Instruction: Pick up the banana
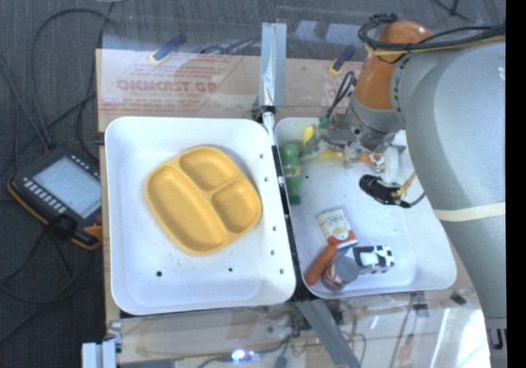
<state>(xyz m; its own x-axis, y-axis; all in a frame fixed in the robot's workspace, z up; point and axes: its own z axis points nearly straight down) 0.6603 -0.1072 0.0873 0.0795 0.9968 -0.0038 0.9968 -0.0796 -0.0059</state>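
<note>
A small piece of yellow, seemingly the banana [309,135], shows at the far left corner of the right bin [411,235]; most of it is hidden by the gripper. My gripper [330,143] hangs low over that corner, right beside the yellow piece and touching or nearly touching it. I cannot tell whether anything sits in its grasp. The grey arm with its orange band [386,79] reaches in from the right above the bin's far edge.
A green bottle [290,167] lies along the right bin's left wall, just in front of the gripper. Nearer the front are a small printed box [334,225], an orange carrot [318,266], a grey cup [342,271] and a black-and-white toy [375,257]. The left bin [131,276] holds a yellow divided plate [204,198].
</note>
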